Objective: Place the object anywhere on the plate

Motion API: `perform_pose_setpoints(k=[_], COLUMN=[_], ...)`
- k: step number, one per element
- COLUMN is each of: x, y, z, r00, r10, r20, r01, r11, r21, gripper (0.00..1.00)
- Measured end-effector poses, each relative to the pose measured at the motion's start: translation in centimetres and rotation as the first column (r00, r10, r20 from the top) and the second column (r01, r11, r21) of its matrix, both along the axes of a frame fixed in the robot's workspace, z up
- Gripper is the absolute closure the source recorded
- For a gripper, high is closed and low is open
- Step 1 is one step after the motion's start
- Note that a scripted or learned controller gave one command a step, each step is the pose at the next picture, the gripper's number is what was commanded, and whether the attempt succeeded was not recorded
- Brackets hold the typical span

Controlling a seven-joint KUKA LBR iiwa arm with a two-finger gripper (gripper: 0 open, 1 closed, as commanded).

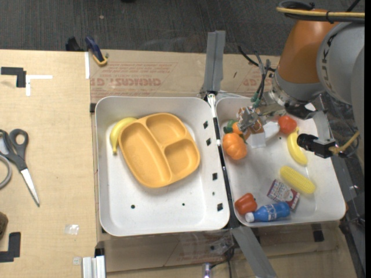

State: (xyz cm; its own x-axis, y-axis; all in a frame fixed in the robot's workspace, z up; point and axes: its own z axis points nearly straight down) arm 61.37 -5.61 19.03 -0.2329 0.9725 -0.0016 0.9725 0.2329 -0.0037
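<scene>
Two shallow white bins sit side by side on the bench. Inside the left bin (116, 207) lies an orange-yellow plastic plate with three compartments (157, 148), set at a tilt toward the upper middle of the bin. A yellow toy banana (118, 131) lies against the plate's upper-left rim, on the bin floor and not on the plate.

Inside the right bin (333, 210) are several toy items. A small orange pumpkin with a green stem (234, 145) rests near the bin's left wall. A red-orange tomato-like ball (287, 124) lies toward the upper middle. A second yellow banana-like piece (295, 149) lies below it, and a yellow corn cob (297, 179) further down. A small pink-and-white packet (280, 190) sits just beside the corn. Along the lower edge are a red pepper (246, 202) and a blue plastic bottle with a white cap (270, 212), lying on its side.

Over the upper left part of the right bin, just above the pumpkin, hangs the gripper (253, 120); whether it is wide, narrow or holding anything cannot be told.
</scene>
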Motion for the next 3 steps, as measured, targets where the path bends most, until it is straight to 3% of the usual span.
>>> perform_pose_setpoints(k=[1, 2, 3], x=[-2.5, -8.0, -8.0], y=[7.0, 13.6, 13.6], z=[0.0, 13.9, 13.9], r00=[0.997, 0.969, 0.969], r10=[-0.077, 0.246, 0.246], r20=[-0.001, 0.002, 0.003], r01=[0.077, -0.246, -0.246], r11=[0.997, 0.969, 0.969], r21=[0.001, 0.000, 0.000], gripper=[1.00, 1.00, 0.00])
